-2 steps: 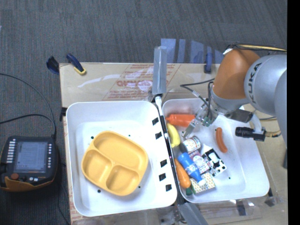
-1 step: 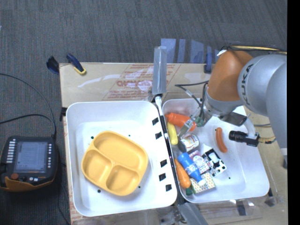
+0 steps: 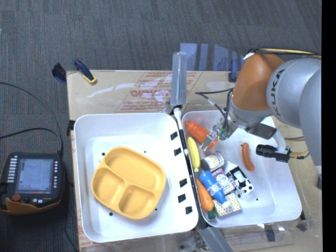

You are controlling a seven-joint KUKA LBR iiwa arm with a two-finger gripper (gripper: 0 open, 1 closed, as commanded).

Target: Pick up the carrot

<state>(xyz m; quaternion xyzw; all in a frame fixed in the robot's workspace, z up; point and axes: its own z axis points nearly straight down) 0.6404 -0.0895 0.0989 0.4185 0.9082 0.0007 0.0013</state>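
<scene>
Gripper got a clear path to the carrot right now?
Probably yes. The carrot lies exposed from above by the right bin's left wall, though a blue bottle crowds its right side. The gripper hovers further back.

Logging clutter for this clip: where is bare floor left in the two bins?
Left bin: bare strips around the yellow tray. Right bin: bare right of the sausage. Crowded along the divider: banana, carrot, can.

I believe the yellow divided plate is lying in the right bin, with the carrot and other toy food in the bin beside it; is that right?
Not quite: the camera view shows the yellow divided plate lying in the left bin. The carrot and the other toy food lie in the right bin beside it.
</scene>
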